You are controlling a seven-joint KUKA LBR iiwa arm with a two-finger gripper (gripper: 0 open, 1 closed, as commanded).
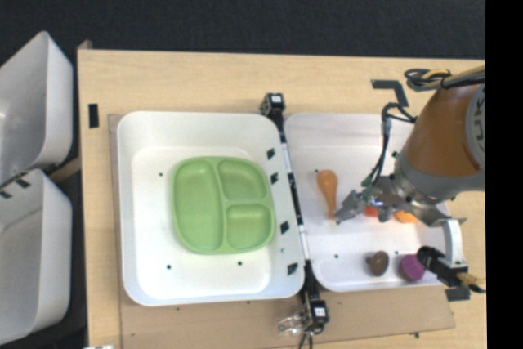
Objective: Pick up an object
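My arm (pixel 445 147): I reach in from the right, my orange band over the right bin.
My gripper (pixel 359 204): low in the right bin, just right of the orange carrot-shaped toy.
My grip: I cannot tell whether I am clenched or released; I see nothing between my fingers.
Right bin (pixel 343 131): white and shallow, holding all the small pieces.
Orange carrot-shaped toy (pixel 328 188): lies in the middle of the right bin, narrow end toward the near wall, close to my gripper; whether we touch I cannot tell.
Small orange piece (pixel 404 217): peeks out from under my wrist.
Brown round piece (pixel 377 262): near the front wall.
Purple piece (pixel 409 267): just right of the brown one.
Left bin (pixel 143 135): holds a green divided plate (pixel 221 204), flat, three compartments.
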